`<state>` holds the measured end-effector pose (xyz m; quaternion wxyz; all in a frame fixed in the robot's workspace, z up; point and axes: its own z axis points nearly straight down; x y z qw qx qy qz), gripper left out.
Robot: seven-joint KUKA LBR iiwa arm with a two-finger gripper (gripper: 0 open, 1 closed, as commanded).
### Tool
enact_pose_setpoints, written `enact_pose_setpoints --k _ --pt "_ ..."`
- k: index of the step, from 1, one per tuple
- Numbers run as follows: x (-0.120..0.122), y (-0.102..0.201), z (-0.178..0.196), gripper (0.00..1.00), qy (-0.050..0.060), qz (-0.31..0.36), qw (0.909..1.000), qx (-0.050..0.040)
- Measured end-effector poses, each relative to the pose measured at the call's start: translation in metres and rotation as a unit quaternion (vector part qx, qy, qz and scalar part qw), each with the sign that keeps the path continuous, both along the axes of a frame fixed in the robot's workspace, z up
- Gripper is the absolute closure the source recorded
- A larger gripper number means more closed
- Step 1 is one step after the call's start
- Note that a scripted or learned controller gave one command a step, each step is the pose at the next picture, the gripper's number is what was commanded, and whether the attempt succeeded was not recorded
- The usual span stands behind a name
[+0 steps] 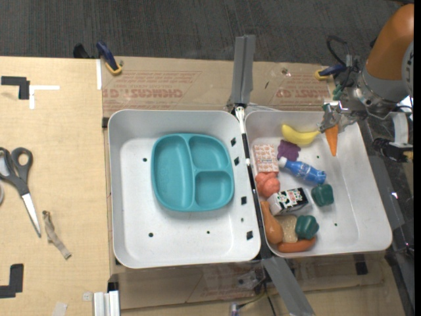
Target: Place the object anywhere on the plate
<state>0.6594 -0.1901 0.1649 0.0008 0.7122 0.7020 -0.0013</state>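
The camera looks down at a slant on two shallow white bins side by side on a bench. The left bin (125, 196) holds a teal plate (193, 172) with three compartments, lying near its centre with nothing on it. The right bin (358, 209) holds a jumble of toy food along its left half: a banana (297, 134), a small blue bottle (302, 171), a milk carton (288, 201), a tomato (268, 184) and a few green and orange pieces.

At the upper right, the grey arm (391, 45) with its orange band reaches in over the right bin's far corner. Its gripper (331, 122) appears to pinch the top of an orange carrot (333, 141), which hangs point-down just beside the banana and above the bin floor.

The carrot looks lifted, so the pickup seems done. Carrying it across the divider to the left bin and setting it on the plate remains.

On the wooden bench to the left lie scissors (21, 183).
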Motion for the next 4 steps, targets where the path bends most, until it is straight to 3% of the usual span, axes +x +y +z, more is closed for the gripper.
enact_pose_setpoints --k 1,2,3,4 --pt "-0.013 0.055 -0.043 1.0 0.0 0.117 0.9931 0.0013" --pt "-0.024 0.092 -0.05 1.0 0.001 0.126 0.9921 0.0016" --pt "-0.048 0.157 0.027 1.0 0.0 0.223 0.9748 0.0012" --pt "-0.011 0.193 0.081 1.0 -0.001 0.385 0.9231 0.0007"
